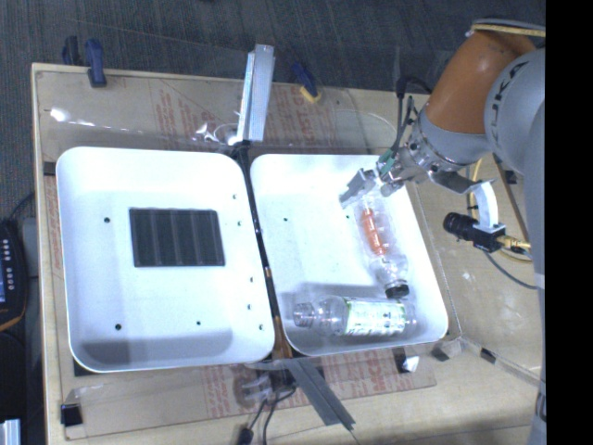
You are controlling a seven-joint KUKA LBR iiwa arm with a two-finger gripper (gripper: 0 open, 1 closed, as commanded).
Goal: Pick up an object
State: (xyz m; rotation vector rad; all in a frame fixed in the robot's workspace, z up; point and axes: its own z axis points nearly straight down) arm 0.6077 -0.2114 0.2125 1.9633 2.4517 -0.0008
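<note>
Gripper (369, 185) over right bin (306, 202), far-right part; its state cannot be told. Orange-label bottle (380, 241) lies along the right wall, cap (397, 290) toward viewer. Green-label bottle (357, 316) lies crosswise at the near wall. Bin's left half open

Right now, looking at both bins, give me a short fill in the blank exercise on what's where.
1. Both plastic bottles lie in the ____ bin.
2. The bottle with the orange label has a ____ cap.
3. The dark ribbed tray lies in the ____ bin.
4. The pincer is above the right bin, near its ____ corner.

Missing words: right; black; left; far right
</note>
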